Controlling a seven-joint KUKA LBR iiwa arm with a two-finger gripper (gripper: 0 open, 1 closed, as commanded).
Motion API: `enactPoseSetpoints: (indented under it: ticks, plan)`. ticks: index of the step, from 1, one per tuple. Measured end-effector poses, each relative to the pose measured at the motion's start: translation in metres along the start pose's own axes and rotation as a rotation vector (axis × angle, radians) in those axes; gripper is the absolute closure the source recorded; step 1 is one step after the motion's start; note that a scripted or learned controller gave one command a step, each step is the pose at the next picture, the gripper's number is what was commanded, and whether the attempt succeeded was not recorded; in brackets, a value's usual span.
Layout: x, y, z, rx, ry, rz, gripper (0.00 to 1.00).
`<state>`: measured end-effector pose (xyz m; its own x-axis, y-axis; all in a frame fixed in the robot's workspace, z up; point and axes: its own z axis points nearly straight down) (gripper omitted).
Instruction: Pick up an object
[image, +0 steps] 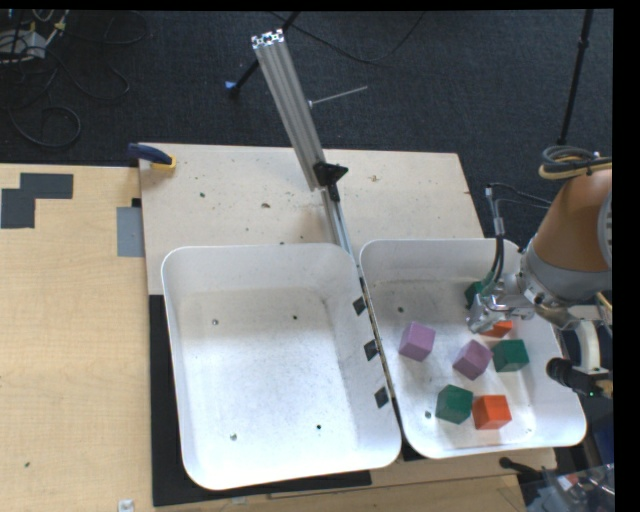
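Purple, green and orange cubes lie in the white right-hand bin (560, 430) at the frame's lower right, and the metal gripper (490, 318) sits low over a small orange block (503, 326) beside a dark green cube (510, 354); whether it has closed on anything I cannot tell. These blocks look light, stiff and smooth-sided, best pinched across two opposite flat faces.
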<state>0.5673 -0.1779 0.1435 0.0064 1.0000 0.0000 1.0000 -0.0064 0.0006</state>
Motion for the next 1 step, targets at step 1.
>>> enactPoseSetpoints:
  ticks: [1]
  plan:
    - [-0.0111, 0.0036, -0.0533, -0.003, -0.002, 0.000, 1.00]
